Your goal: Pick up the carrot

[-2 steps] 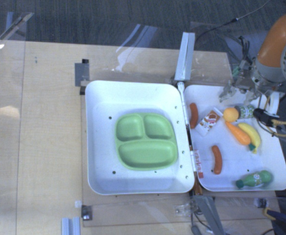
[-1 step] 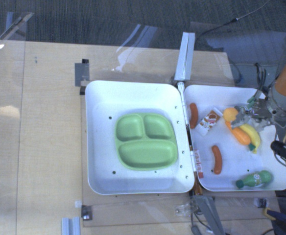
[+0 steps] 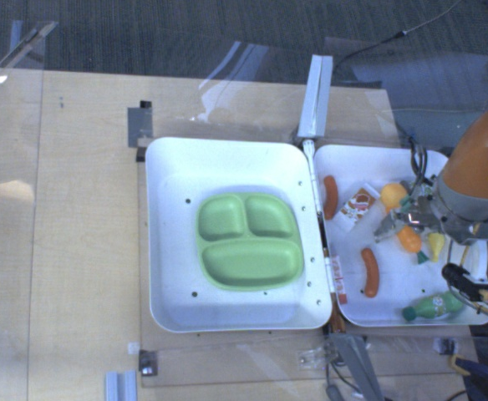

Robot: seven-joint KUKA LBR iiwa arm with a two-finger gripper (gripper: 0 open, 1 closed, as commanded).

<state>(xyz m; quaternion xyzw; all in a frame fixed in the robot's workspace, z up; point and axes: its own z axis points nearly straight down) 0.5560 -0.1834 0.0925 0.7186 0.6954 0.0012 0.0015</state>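
Wooden table [image 3: 60, 224] carries two white bins side by side. Left bin [image 3: 169, 299] has a green divided plate [image 3: 249, 241] w/ three compartments. Right bin [image 3: 353, 312] holds the small stuff; grey arm w/ orange band [image 3: 478, 161] reaches over it. Two sausages: one [image 3: 330, 196] near the divider, one [image 3: 369, 272] lower. Green item [image 3: 432, 307] at bottom. End effector [image 3: 404, 217] sits approx. above the orange carrot [image 3: 409, 240]; can't tell its finger state. Yellow-orange piece [image 3: 393, 195] just above.

A green 3-compartment plate [image 3: 249, 241] sits in the left bin [image 3: 169, 291]; 2 sausages [image 3: 369, 272] lie in the right bin [image 3: 353, 312].
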